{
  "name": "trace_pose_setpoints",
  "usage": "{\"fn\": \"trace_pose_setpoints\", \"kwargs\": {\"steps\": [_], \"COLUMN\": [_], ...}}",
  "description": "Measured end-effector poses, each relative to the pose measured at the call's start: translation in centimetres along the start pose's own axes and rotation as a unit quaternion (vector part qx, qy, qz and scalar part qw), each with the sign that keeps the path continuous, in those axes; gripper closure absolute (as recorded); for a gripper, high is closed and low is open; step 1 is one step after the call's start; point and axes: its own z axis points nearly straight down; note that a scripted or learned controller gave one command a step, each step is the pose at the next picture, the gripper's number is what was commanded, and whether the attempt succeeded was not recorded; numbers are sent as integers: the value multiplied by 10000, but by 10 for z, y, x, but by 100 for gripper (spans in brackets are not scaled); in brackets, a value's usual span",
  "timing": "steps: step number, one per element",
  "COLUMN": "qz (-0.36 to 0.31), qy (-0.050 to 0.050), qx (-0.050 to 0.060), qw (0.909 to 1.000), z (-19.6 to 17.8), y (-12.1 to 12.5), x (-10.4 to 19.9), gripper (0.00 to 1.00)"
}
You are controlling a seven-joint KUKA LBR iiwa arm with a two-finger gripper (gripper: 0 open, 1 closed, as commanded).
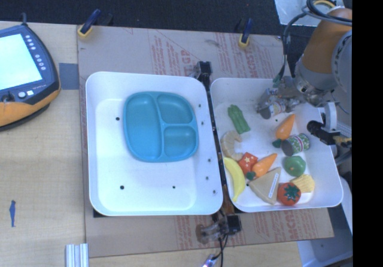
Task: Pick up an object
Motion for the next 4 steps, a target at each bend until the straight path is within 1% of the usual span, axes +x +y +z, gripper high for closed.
{"fn": "trace_pose_setpoints", "kwargs": {"steps": [1,2,3,4], "qz": [6,-5,-1,-13], "qy": [-3,-2,4,0], "qx": [-6,22,12,6], "qw": [10000,10000,10000,10000], "z": [0,1,0,-12], "y": [0,-50,0,1], "x": [-19,-25,-7,-8], "gripper": [0,0,0,100]}}
